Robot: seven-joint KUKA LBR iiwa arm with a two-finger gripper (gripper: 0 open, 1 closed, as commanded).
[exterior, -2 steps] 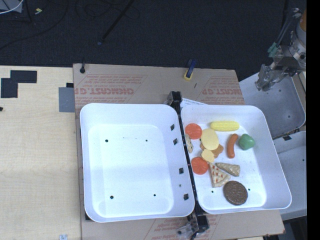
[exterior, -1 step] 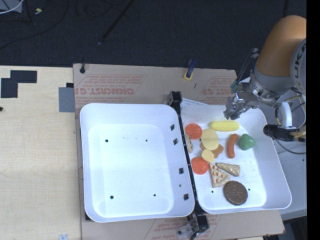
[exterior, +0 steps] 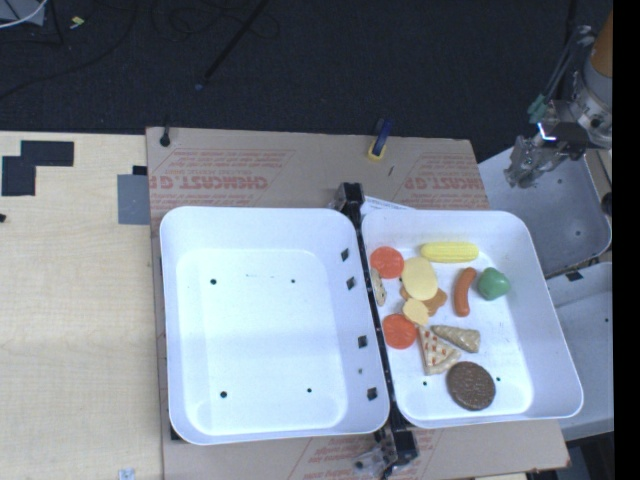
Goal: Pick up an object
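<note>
Lying in the right shallow white bin, plastic toy foods are clustered.
Two round red slices, one yellow corn cob, one brown cookie are counted; the gripper is seen far right.

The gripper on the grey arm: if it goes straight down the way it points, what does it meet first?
Probably the bare grey surface outside the right white bin, not the toy food. The gripper hangs beyond that bin's upper right corner, though depth is unclear.
</note>
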